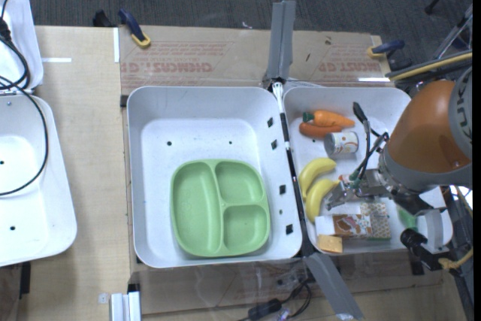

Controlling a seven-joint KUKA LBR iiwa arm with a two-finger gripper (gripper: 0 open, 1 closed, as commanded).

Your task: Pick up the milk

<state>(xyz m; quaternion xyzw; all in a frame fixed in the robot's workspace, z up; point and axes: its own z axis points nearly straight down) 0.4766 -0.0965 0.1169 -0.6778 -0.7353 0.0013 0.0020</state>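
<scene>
- A grey arm with an orange band reaches in from the right of the frame over the right bin, one of two white bins on the bench.
- The gripper hangs low at the middle of that bin, just right of two bananas. Whether the jaws are spread or pressed together cannot be told from this angle, and nothing is seen held between them.
- The milk carton appears to be the printed box lying flat in the lower part of the right bin, beside a small yellow wedge at its left.
- The carton lies just below the gripper in the frame and slightly to the right, its long axis running left to right.
- The pickup looks not yet made: the gripper would likely need a short shift toward the lower edge of the frame, closing across the carton's short side.
- A carrot and a small can sit in the upper part of the bin, well clear of the carton.
</scene>
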